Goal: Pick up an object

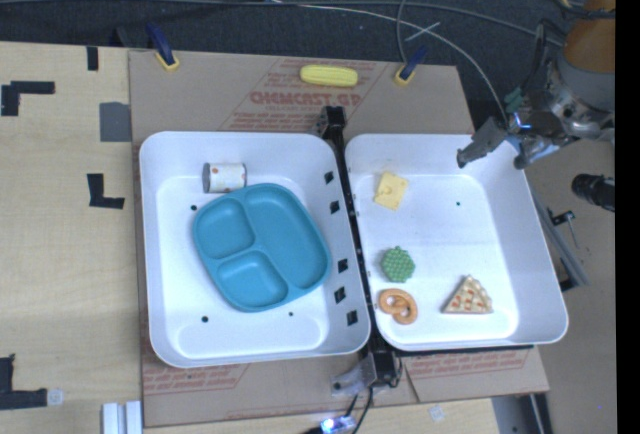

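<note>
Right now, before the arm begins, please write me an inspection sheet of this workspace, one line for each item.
Surface: two shallow white bins side by side, left bin and right bin, on a brown cardboard sheet.
Job's things: in the right bin, a yellow cheese-like wedge, a green bumpy ball, an orange pretzel-shaped toy, a toy pizza slice.
Clutter: blue three-compartment plastic tray and small white cylinder in the left bin; yellow oblong toy on the cardboard.
Gripper: two-finger gripper above the right bin's far right corner, holding nothing.
Cables: grey cables cross the dark background.
Surroundings: blue-and-yellow clamps hold the cardboard.
</note>
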Action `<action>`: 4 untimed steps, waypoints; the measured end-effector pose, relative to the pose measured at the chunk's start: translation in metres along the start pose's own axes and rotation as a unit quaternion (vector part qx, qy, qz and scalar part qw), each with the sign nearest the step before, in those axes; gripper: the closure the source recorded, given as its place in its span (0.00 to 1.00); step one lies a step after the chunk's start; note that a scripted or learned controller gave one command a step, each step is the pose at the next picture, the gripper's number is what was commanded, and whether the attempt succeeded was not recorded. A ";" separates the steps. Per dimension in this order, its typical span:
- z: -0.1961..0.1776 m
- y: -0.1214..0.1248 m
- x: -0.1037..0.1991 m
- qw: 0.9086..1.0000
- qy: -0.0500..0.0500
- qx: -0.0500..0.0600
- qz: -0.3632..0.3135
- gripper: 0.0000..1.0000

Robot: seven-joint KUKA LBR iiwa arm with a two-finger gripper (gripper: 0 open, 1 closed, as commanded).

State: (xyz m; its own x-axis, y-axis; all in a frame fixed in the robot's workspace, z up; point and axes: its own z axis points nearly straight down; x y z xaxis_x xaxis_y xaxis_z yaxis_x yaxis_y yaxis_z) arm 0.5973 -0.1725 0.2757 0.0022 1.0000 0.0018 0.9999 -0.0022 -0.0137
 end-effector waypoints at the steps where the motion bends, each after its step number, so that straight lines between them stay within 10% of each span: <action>1: -0.008 0.002 0.001 1.000 -0.001 -0.006 -0.002 0.00; 4: 0.180 0.006 0.009 1.000 -0.001 -0.004 -0.002 0.00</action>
State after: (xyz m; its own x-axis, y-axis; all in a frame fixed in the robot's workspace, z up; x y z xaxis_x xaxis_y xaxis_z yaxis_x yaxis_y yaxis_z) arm 0.6009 -0.1634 0.0961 -0.0013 1.0000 -0.0002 1.0000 0.0013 -0.0065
